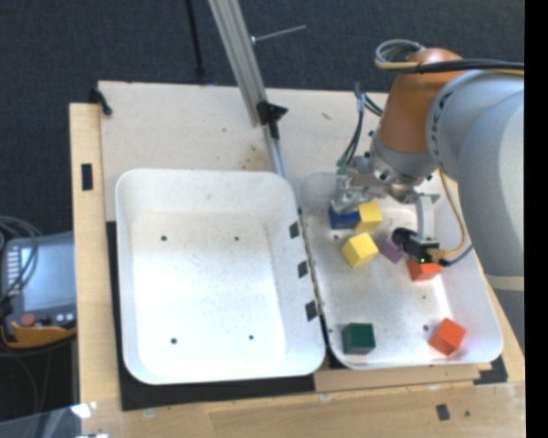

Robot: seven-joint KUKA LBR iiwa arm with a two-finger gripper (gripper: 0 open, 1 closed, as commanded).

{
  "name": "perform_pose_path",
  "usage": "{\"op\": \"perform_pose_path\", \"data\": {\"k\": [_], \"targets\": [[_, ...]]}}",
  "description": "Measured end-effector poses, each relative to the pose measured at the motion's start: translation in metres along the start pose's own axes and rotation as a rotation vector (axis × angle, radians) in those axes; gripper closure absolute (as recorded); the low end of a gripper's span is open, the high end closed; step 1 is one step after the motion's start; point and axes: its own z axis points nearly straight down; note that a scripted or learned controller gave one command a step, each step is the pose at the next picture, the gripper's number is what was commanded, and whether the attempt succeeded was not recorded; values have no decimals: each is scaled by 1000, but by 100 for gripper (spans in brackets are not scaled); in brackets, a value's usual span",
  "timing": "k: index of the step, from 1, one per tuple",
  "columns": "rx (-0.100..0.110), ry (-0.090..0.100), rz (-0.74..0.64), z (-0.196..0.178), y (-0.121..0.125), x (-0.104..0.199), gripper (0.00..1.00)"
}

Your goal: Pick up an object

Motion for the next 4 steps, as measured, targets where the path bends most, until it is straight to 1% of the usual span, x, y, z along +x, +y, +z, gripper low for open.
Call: {"op": "perform_pose_path", "data": {"k": [1, 2, 3, 4], "targets": [[19, 5, 0, -64, 3, -7, 100], [21, 5, -6, -106, 5, -8, 100], [27, 6, -13, -96, 2, 44, 100], [27, 7, -15, -92, -3, 105, 100]]}}
